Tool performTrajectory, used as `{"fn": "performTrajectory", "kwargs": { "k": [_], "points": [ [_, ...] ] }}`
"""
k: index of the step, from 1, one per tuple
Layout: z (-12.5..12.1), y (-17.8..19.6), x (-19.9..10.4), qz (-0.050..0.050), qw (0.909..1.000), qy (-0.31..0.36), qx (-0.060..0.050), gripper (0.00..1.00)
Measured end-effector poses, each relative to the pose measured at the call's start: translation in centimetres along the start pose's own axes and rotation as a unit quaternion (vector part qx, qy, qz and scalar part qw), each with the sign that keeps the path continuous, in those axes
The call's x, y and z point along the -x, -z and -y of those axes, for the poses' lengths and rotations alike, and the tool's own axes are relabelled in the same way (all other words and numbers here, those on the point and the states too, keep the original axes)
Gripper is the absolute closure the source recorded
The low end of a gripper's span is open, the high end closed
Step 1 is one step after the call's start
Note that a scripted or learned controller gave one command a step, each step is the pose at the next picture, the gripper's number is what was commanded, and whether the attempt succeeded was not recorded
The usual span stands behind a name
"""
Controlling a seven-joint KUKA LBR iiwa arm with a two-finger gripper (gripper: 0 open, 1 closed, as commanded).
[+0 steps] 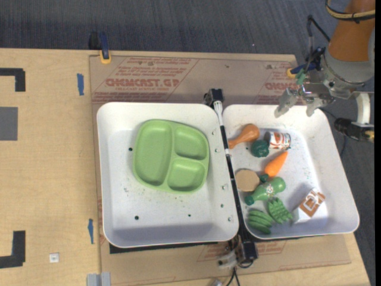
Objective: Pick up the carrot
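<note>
The carrot (276,163) is lying in the right bin (340,177), slanted, its green top touching a small red-and-white can (278,140) and its tip pointing toward a green bottle-shaped toy (266,190). The jaws (297,104) are hanging apart, holding nothing, above the bin's far rim (well apart from the carrot). A drumstick (244,134) is sitting to the carrot's left. The left bin (113,159) is carrying a green divided plate (171,155). Both bins are resting on the surface (47,159).
</note>
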State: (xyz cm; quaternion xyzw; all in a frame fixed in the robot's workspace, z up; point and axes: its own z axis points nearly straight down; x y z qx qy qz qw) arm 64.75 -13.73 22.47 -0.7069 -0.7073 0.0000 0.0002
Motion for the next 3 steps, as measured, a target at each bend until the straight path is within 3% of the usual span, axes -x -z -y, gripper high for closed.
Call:
{"fn": "performTrajectory", "kwargs": {
  "k": [1, 2, 3],
  "points": [
    [6.7, -13.0, 1.0, 0.0, 0.9988, 0.049, 0.001, 0.0],
    [6.6, -12.0, 1.0, 0.001, 0.9988, 0.048, 0.002, 1.0],
    [2.6, -3.4, -9.8, 0.0, 0.9984, -0.056, 0.0, 1.0]
  ]
}}
